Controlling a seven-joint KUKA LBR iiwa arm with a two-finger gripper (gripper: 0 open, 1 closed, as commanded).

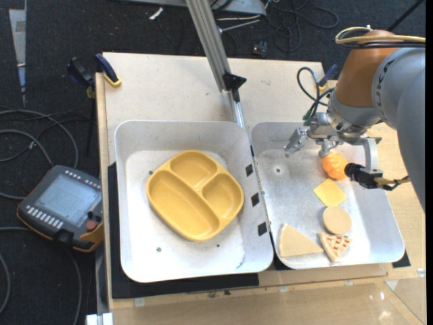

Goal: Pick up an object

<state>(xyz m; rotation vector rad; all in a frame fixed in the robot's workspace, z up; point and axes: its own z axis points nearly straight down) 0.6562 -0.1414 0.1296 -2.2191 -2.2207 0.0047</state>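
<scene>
Lying target: a small round orange ball-like toy (pixel 333 165) is sitting in the right white bin (pixel 385 239), near its far edge, and is looking like the likeliest object to pick.
Target's look: it is showing a smooth, glossy, bright orange surface; being rounded, it is probably liable to roll if nudged.
Tool: the two-finger gripper (pixel 318 141) is hovering just beside the orange toy, on its far-left side; one metal finger is pointing toward the bin floor, but whether it is spread or closed is not showing clearly, and nothing is visibly sitting between the fingers.
Arm: the grey arm with the orange band (pixel 369 73) is reaching in from the right, leaning over the bin's far corner, seemingly to come down from above.
Neighbours: a yellow square slice (pixel 330 193), a tan round disc (pixel 336 219), a pale wedge (pixel 296 242) and a small pizza-like triangle (pixel 336 245) are lying toward the near side of the same bin, apart from the orange toy.
Other bin: a yellow divided plastic plate (pixel 195 193) is resting in the left white bin (pixel 135 141).
</scene>
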